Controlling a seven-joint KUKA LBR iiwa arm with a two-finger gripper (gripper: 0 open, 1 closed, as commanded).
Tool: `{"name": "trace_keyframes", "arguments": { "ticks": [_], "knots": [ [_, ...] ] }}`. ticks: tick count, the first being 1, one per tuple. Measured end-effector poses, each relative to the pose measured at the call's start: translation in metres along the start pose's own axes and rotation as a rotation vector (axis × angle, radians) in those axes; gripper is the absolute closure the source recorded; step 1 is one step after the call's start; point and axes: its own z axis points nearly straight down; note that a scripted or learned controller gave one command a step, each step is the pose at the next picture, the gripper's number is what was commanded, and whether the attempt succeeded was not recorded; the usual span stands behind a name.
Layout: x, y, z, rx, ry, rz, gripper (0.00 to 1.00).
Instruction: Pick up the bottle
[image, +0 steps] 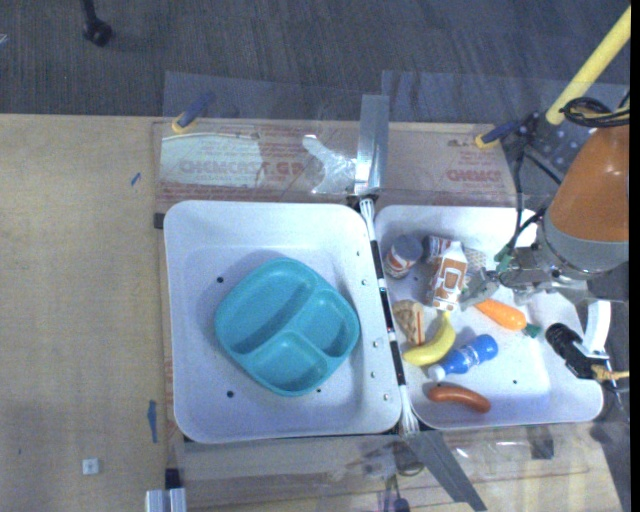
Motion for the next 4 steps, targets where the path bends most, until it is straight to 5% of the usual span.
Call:
{"name": "trace_keyframes", "arguments": {
  "ticks": [1, 2, 3, 4],
  "knots": [
    [0.024, -0.022, 0.078, -0.010, -0.001, 0.096, 0.00],
    [0.023, -0.021, 0.068, -0.015, -0.002, 0.099, 1.00],
    [0.023, -0.021, 0.068, -0.015, -0.002, 0.099, 0.00],
    [0.008, -0.063, 0.078, -0.011, -0.001, -0.105, 0.00]
  ]
}}
